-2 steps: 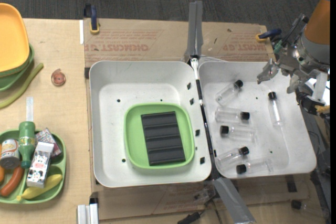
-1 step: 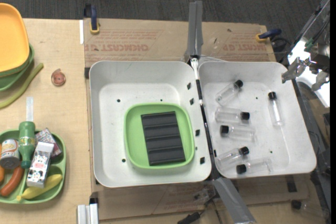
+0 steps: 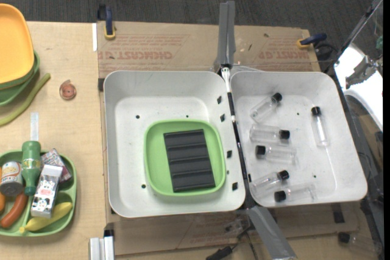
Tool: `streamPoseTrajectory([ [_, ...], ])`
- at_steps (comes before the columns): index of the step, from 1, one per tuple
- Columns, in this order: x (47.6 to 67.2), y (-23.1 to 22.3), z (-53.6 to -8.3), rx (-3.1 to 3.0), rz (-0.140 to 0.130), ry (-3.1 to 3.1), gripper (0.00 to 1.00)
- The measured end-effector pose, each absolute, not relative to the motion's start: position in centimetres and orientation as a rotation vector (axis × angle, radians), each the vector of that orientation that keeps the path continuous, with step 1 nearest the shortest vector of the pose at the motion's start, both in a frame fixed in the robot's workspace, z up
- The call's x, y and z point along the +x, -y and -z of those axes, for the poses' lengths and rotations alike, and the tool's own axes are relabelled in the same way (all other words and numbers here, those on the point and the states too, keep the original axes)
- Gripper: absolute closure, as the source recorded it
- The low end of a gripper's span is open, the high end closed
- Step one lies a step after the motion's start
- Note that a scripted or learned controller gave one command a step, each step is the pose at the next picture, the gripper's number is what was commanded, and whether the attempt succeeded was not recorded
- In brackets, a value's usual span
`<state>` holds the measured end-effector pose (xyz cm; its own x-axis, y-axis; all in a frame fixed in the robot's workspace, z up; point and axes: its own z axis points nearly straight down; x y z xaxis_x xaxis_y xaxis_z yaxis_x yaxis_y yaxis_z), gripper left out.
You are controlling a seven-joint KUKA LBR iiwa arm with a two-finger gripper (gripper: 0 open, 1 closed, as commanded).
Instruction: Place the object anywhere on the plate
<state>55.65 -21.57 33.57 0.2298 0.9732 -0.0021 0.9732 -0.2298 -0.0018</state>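
Green plate [image 3: 156, 182] sits lower centre of frame, inside the left bin [image 3: 122, 94], w/ a dark ribbed block [image 3: 189, 159] already covering most of its middle; bare green rim all round. The task's things, clear vials w/ black caps, lie loose in the right bin [image 3: 341, 100], right of centre: one [image 3: 267, 105] upper left of that bin lying diagonal, one [image 3: 319, 126] toward its right side w/ long axis nearly vertical in frame, cap up, two [image 3: 271, 134] [image 3: 274, 153] mid-bin lying roughly horizontal, two more [image 3: 271, 180] [image 3: 294, 194] near its bottom edge, also roughly horizontal. Gripper's state: can't tell. Arm comes in from frame right, so my guess is the vertical vial is nearest its side. Key relation: plate lies left and a bit down-frame from every vial, across the wall between bins; any carry goes right-to-left over that wall. Free room on plate is mainly the rim strip, so drop spot looks tight
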Motion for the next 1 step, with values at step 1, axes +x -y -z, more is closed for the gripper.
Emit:
streamPoseTrajectory([
  [1, 57.82, 21.5, -39.04, -2.418, -0.005, 2.005, 0.0],
])
